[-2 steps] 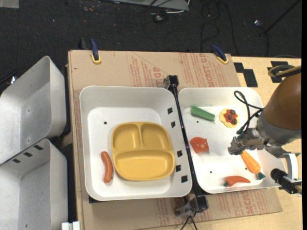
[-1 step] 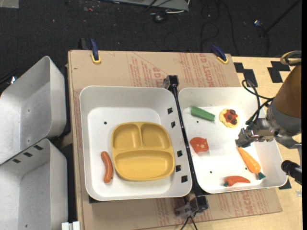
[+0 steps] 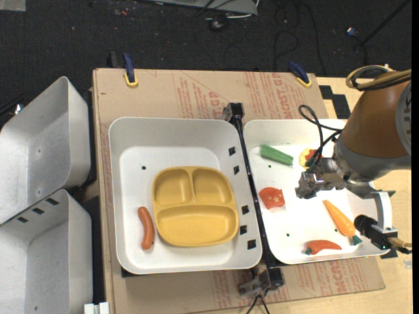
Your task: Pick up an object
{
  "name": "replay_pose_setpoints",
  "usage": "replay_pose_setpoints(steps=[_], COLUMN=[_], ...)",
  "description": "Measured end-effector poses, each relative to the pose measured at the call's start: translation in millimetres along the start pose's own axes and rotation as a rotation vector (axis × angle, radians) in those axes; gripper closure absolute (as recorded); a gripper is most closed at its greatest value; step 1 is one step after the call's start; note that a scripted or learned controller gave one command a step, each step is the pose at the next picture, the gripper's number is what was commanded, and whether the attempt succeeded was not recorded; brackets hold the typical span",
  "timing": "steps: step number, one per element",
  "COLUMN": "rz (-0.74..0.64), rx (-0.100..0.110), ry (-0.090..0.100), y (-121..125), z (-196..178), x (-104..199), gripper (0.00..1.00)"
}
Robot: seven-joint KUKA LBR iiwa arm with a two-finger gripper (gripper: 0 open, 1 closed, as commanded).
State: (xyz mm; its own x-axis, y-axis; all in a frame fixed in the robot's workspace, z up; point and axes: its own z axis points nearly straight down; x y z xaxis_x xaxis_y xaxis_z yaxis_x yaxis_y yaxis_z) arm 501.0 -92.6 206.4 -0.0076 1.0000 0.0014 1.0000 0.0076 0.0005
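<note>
While the arm [image 3: 376, 133] reaches in from the right, its pincer [image 3: 308, 187] hangs over the right bin [image 3: 288, 250], w/ dark wrist hardware & cables bunched just above it. Can't tell how far the pincer is spread; the tips are lost in dark clutter, and nothing shows clearly held there.

Right bin contents:
- green piece [image 3: 276, 154], upper middle, lying at a slant, apart from the pincer.
- small yellow item [image 3: 306, 156], just right of the green piece, partly hidden by the cables.
- red piece [image 3: 272, 197], left-centre of the bin, near the pincer but apart from it.
- carrot [image 3: 340, 220], orange, lying diagonally below-right of the pincer.
- red chili [image 3: 322, 246], near the bin's front edge, below the carrot.

Left bin [image 3: 124, 241] holds a yellow divided plate [image 3: 194, 205] w/ three compartments, sitting approx. in the middle. A sausage [image 3: 146, 227] lies on the bin floor just left of the plate, lengthwise front-to-back.

Both bins sit side by side on a brown cardboard sheet [image 3: 190, 90] over the counter, w/ a dark strip running between them. Two more white bins [image 3: 39, 156] stand tilted off to the far left, beyond the cardboard.
</note>
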Motion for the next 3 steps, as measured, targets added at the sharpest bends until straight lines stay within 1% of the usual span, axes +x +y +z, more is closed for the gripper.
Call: replay_pose_setpoints(steps=[1, 2, 3], rz=[-0.001, -0.001, -0.001], rx=[-0.003, -0.001, -0.002], ry=[-0.001, 0.000, 0.000], y=[25.1, 39.6, 45.8], z=[-5.0, 1.3, -1.1], x=[57.7, 110.8, 166.1], gripper=[1.00, 1.00, 1.00])
